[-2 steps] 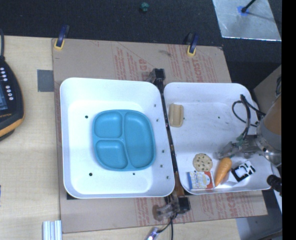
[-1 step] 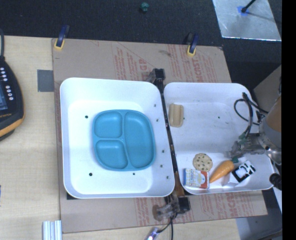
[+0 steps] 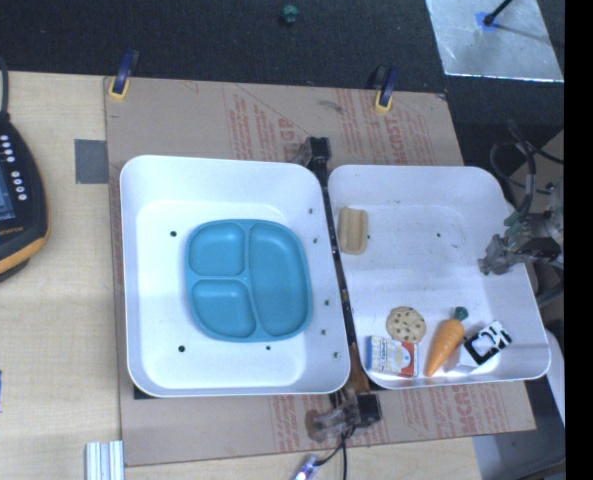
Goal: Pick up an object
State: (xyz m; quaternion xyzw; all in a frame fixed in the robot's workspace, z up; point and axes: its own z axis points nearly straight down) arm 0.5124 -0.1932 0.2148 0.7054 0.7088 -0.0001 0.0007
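Hanging over the right rim of the right bin (image 3: pixel 431 183), my pincer (image 3: pixel 511 246) was too blurred to tell its spread. Along that bin's near edge lay a carrot (image 3: pixel 445 345), a cookie (image 3: pixel 406 323), a small carton (image 3: pixel 391 356) and a black-and-white piece (image 3: pixel 486 343); the left bin (image 3: pixel 156 183) held a blue divided plate (image 3: pixel 248 278).

Both white bins (image 3: pixel 146 268) look like smooth, faintly glossy plastic. The blue divided plate (image 3: pixel 248 278) is matt plastic. Printed brown cardboard (image 3: pixel 276 118) lies beneath them on the pale wood-grain counter (image 3: pixel 46 338). The carrot (image 3: pixel 444 345) looks smooth plastic.
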